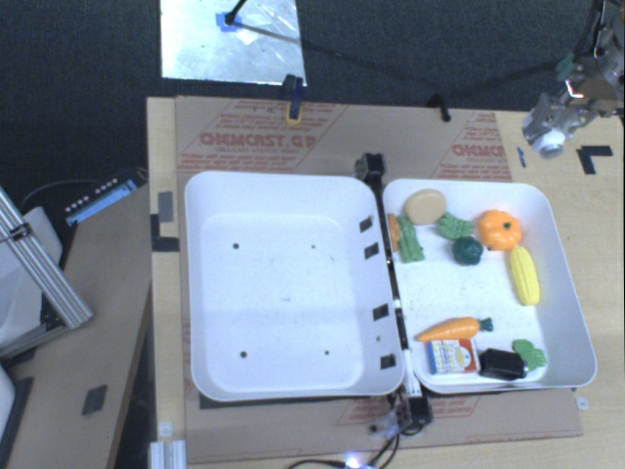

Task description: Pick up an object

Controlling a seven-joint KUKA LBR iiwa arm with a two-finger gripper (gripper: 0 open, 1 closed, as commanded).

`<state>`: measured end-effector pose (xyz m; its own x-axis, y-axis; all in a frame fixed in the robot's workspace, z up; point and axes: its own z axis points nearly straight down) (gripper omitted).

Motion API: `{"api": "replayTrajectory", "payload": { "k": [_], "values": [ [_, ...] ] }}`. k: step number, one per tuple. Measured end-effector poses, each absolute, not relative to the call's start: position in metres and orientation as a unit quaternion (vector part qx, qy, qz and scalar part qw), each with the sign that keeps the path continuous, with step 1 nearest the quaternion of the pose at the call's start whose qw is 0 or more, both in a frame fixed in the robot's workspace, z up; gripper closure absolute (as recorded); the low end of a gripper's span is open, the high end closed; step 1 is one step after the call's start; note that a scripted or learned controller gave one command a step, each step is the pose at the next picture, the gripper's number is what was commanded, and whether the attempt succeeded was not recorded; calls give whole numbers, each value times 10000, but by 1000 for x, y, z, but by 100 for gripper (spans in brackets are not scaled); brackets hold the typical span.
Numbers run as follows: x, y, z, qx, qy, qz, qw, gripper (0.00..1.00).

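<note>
From the overhead camera view, the gripper [549, 135] hangs at the upper right, above the bench and outside the right bin [566, 291], well apart from every object; my guess is that it is parked there so the camera has a clear look at the contents before a grasp is chosen. Whether it is released or clenched I cannot tell, since it is small, partly blurred and cut by the frame edge. All candidates for picking lie in the right bin, while the left bin [283, 281] beside it shows bare white floor, probably kept as the drop side. Along the far end sit a tan round piece [425, 206], a green leafy piece [454, 227], a dark green ball [468, 250] and an orange pumpkin [498, 230], close together. A yellow corn cob [525, 276] lies alone near the right wall, likely the easiest target. At the near end a carrot [449, 329] rests just above a small printed box [452, 358], with a black block [502, 363] touching a little green piece [530, 354]. A green strip [409, 242] by the divider partly hides something orange that I cannot identify
</note>
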<state>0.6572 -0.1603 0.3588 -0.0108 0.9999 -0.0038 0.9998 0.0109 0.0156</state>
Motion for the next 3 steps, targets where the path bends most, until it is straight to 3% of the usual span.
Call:
{"api": "replayTrajectory", "payload": {
  "k": [1,2,3],
  "values": [
    [669,-202,388,7071,7071,12,41,100],
    [669,-191,431,7053,7089,18,33,100],
    [643,-180,453,7055,7087,12,17,100]
  ]
}}
